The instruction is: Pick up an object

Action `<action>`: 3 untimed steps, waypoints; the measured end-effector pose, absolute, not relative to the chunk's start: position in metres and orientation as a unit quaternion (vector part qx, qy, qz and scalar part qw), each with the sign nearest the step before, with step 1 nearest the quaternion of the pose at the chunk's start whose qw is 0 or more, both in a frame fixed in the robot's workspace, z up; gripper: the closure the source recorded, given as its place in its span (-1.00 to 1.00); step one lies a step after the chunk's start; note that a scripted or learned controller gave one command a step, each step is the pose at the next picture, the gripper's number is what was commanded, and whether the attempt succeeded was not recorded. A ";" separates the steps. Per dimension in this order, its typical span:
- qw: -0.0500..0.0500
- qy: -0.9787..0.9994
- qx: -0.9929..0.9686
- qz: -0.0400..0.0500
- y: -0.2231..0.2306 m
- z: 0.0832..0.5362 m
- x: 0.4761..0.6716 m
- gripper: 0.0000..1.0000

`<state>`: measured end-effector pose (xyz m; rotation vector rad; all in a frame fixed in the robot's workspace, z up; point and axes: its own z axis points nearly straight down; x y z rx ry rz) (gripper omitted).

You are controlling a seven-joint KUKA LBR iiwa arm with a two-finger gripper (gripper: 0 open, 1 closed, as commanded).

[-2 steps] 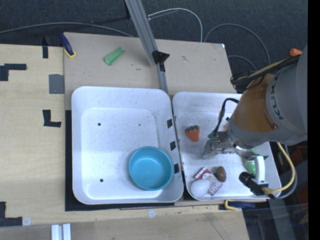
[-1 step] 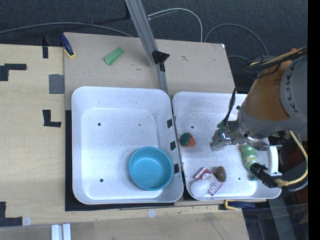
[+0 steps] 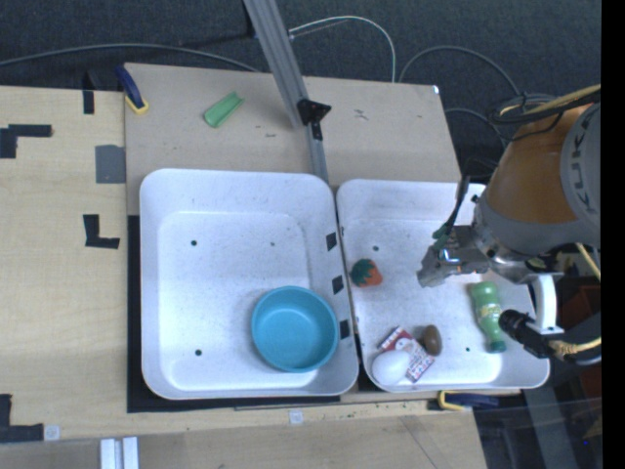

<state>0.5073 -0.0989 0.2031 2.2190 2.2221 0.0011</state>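
The tool (image 3: 437,265) hangs over the middle of the right bin (image 3: 391,203), its metal tip pointing toward the left of the view, and whether it stands apart or together cannot be told from this slant; nothing shows between its tips. Several things lie within reach, and the choice turns on which is nearest. The green bottle (image 3: 486,313) lies just beside the tool, toward the view's right and a little nearer the camera, its long axis running roughly from far to near with its darker cap end toward the near rim. It sits partly under the grey wrist, so reaching it would probably call for the arm to draw back toward its own base. The small red and green toy (image 3: 367,273) lies on the other side, to the view's left of the tool at about the same depth, on bare bin floor with open space all round. Judged from this, it is the easier target. A white egg-shaped thing (image 3: 389,366), a red and white packet (image 3: 414,358) and a brown lump (image 3: 431,339) crowd together at the near rim, touching or nearly so. The blue bowl (image 3: 294,327) sits well apart in the left bin (image 3: 195,203).
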 end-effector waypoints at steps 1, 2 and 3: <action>-0.002 0.709 0.705 0.000 -0.044 0.198 0.500 1.00; -0.001 0.710 0.705 0.000 0.008 0.214 0.497 1.00; -0.002 0.710 0.704 -0.001 0.060 0.208 0.499 1.00</action>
